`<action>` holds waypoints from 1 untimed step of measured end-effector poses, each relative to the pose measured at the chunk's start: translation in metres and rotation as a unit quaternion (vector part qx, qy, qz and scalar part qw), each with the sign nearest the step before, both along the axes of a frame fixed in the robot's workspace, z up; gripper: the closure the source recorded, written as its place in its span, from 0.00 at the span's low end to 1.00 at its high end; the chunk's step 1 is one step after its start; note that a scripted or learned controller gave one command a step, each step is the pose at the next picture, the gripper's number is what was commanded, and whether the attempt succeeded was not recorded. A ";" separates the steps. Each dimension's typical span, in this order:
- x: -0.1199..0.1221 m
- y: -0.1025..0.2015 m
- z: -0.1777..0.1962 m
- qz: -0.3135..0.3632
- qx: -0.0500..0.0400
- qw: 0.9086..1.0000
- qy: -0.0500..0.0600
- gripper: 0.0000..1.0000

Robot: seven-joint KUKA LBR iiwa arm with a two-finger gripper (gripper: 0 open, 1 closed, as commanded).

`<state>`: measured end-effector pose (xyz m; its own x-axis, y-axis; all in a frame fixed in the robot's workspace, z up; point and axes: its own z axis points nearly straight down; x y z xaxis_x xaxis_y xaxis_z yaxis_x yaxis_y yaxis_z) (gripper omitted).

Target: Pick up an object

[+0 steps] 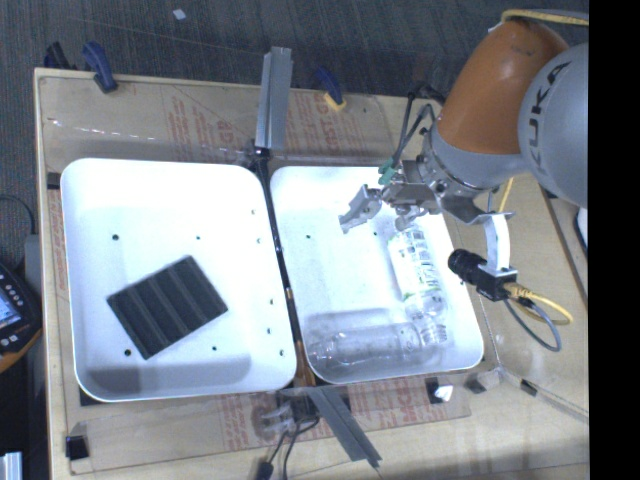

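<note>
Gripper [385,206] fingers spread, holding nothing, over right bin [300,268] containing two clear plastic bottles [417,268] [370,340]; left bin [85,268] contains one black ribbed slab [167,305].

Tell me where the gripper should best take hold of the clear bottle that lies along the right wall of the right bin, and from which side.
Probably at mid-body, from straight above. The clear bottle lies flat, its long axis running from the gripper toward the second bottle at the bin's near wall. Fingers should close across the narrow width; the right wall leaves little room there.
</note>
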<state>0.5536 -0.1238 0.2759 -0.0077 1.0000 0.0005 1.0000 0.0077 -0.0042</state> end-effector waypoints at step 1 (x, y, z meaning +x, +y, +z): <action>-0.002 0.012 0.031 0.065 -0.001 0.998 -0.003 0.00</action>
<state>0.5512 -0.1118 0.3065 -0.1373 0.9905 -0.0018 0.9905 0.1373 0.0020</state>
